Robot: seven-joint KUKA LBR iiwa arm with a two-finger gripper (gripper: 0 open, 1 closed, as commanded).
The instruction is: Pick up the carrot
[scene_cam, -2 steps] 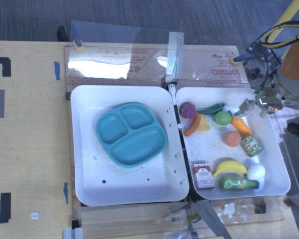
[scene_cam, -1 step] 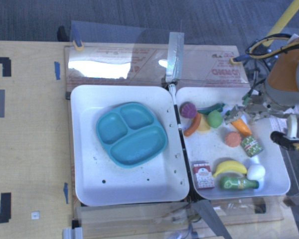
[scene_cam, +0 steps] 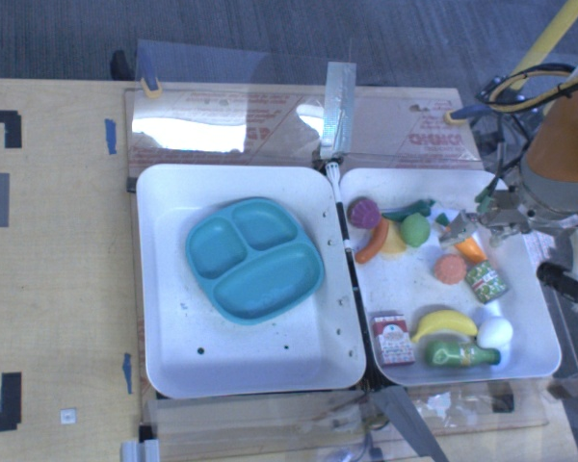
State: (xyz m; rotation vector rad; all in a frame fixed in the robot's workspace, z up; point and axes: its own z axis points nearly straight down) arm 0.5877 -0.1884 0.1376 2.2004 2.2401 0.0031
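Left white plastic bin [scene_cam: 164, 287] has a blue three-compartment plate [scene_cam: 255, 258] sitting tilted in the middle. The right white bin [scene_cam: 549, 345] is packed with toy food: an orange carrot [scene_cam: 372, 243] against its left wall, a purple round thing [scene_cam: 363, 212] just above it, a yellow banana [scene_cam: 443, 323] lower down. The grey arm's gripper [scene_cam: 491, 218] hangs over that bin's upper right, near a small orange piece [scene_cam: 471, 249].
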